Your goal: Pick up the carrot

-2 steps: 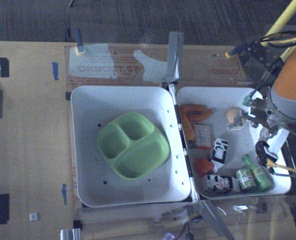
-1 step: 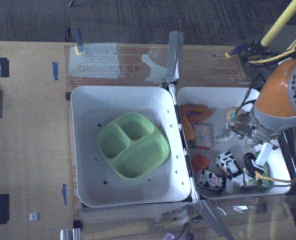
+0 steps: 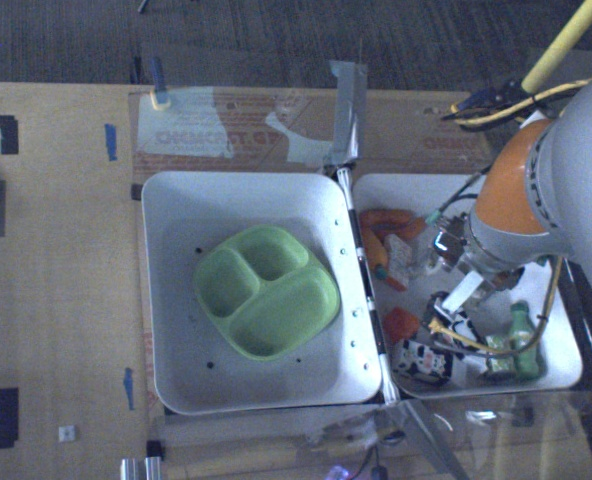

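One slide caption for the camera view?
Arm above the right bin with the carrot; green tray in left bin.

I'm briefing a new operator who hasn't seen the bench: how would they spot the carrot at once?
Find the white bin that the arm reaches into. The carrot lies in its far corner, by the wall shared with the other bin. It is the orange piece; the red thing nearer the camera is smaller.

A robotics lab: a pale wooden bench (image 3: 56,298) carries blue tape strips (image 3: 110,141) and black corner marks (image 3: 9,133), a white left bin (image 3: 166,298) and right bin (image 3: 564,356) sit side by side, grey carpet (image 3: 276,18) lies beyond the far edge, and a grey-and-orange robot arm (image 3: 576,158) reaches in.
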You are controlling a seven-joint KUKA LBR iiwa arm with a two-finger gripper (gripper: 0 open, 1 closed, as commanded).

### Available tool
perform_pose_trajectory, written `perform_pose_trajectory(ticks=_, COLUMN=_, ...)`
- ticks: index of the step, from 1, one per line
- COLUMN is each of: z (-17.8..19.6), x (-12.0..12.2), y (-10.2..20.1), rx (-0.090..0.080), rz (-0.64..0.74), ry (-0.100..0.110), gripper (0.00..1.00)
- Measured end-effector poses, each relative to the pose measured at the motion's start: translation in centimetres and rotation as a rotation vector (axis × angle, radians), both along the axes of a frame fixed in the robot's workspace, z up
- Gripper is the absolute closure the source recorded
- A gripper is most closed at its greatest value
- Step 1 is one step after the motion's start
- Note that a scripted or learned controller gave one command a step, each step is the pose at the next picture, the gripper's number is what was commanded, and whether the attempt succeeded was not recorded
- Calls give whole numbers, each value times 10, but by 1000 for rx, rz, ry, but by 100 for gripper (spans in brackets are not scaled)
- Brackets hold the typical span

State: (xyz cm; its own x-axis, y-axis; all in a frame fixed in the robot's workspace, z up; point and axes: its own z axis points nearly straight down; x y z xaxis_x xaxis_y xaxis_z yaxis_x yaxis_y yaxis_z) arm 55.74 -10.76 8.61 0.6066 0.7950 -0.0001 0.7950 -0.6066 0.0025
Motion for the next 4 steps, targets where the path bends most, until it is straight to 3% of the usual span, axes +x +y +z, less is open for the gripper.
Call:
perform_pose_trajectory(ticks=1, z=9, x=-1, y=0, rx=1, rz=1, ry=3, gripper=100)
perform_pose_trajectory(ticks=2, z=124, x=88, y=26, rx=1, rz=-300, ry=7, gripper=100)
perform_pose_trajectory(ticks=3, z=151, x=41, y=25, rx=2, rz=-533, ry=11, gripper=100)
perform_pose_trajectory(ticks=4, z=172, x=-28, y=55, rx=2, rz=-427, ry=11, gripper=100)
